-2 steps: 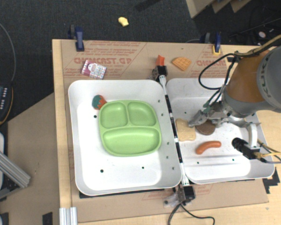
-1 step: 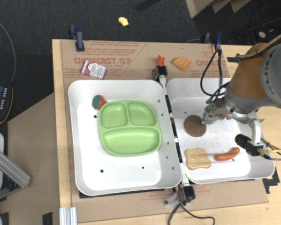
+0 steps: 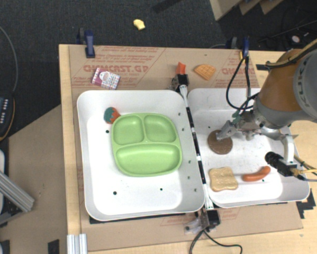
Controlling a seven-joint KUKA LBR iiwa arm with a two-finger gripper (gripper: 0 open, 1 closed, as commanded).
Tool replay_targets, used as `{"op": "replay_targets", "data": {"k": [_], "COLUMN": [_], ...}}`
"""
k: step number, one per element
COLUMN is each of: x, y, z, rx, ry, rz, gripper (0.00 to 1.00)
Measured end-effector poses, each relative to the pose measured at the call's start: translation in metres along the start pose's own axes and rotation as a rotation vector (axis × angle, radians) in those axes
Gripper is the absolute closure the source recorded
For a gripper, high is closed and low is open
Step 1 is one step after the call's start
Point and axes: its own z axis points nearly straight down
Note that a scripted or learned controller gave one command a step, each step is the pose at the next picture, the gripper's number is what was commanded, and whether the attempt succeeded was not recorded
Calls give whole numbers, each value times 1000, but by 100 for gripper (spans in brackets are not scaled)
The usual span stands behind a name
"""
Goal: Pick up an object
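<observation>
At the lower right of the frame, in the right bin (image 3: 285,192), lie a toast slice (image 3: 223,179) and an orange sausage (image 3: 256,174). Above them, the pincer (image 3: 225,133) sits just over a brown round cookie (image 3: 220,143); whether it grips it I cannot tell. Left, a green divided plate (image 3: 146,143) fills the left bin (image 3: 94,157). A waffle piece (image 3: 204,71) rests on the worktop (image 3: 142,67) at the top.

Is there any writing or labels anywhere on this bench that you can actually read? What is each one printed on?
"CHEMCAST GP" or close to it, in faded red letters printed on the brown paper-covered board behind the bins; the last letters are unsure.
Smaller red print line above it on the same board: too blurred to read.
Small pink and white packet lying on the board: has printing, too small to read.
</observation>
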Motion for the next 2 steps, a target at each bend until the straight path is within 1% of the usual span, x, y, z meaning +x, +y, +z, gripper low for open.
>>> {"op": "replay_targets", "data": {"k": [1, 2], "x": [36, 33], "y": [-4, -12], "z": [11, 10], "rx": [6, 2], "ry": [3, 4], "rz": [-3, -1], "gripper": [0, 0]}}
